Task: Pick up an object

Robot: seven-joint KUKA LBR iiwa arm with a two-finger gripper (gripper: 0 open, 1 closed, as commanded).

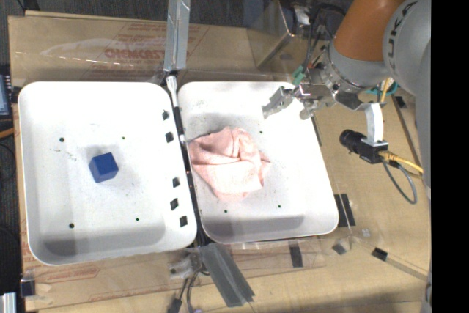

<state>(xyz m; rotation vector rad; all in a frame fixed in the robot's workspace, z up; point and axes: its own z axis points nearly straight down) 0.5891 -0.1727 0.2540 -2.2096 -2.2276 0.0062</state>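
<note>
2 white bins (44,231) are carried on the counter. A crumpled pink cloth (229,160) is seen in the right bin, below-left of the jaws (289,101), apart. The jaws are spread, nothing held. A blue cube (104,166) lies in the left bin.

The grey arm with its orange band (381,18) was cut off by the frame's right side, so its upper links could not be followed. At its end, the small metal two-finger tool (288,101) was blurred and too small to read clearly. Below and left of the tool, the crumpled pink cloth (229,160) hid the patch of the right shallow white bin (308,210) beneath it, and its folds concealed their own inner layers. Well below and left of the tool, the brown cardboard tabletop (66,276) ran under both bins, and its small printed label was illegible.
</note>
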